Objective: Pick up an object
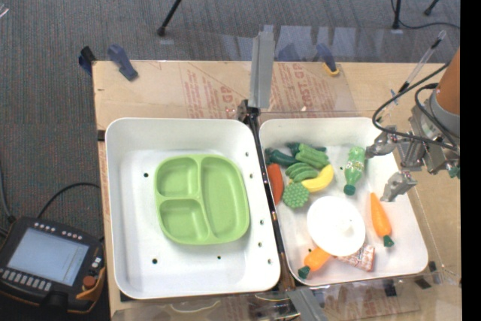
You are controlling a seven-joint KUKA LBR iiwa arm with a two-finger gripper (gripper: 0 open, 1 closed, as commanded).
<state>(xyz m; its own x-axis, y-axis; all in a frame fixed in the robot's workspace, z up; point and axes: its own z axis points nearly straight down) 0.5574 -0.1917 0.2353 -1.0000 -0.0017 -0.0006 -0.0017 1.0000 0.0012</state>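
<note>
While a black handheld controller (46, 261) with a grey screen lies on the floor at the near left, the bench beside it carries two white bins. The left bin (128, 154) holds one thing, a light green divided plate (201, 199) with three compartments, lying flat near its middle.

Across the dividing rim, the right bin (415, 252) is crowded with toy food. Against its left wall lies a red-orange pepper (276, 182), and just beside it sits a round green bumpy vegetable (295, 195). Farther back, a cluster of dark and light green pods (301, 159) touches a yellow banana (322, 178) lying just to their near right. A small green bottle (354, 168) stands a little right of the banana. A white round plate (336, 225) fills the near middle of the bin, with an orange carrot (315, 261) at its near left edge and a pinkish packet (359, 258) at its near right. A second orange carrot (380, 218) lies right of the plate, well apart from the first.

Over the bin's right side hangs the gripper (398, 165); its two fingers stand spread apart with nothing between them, one finger (396, 186) just above and beside the second carrot's far end.
</note>
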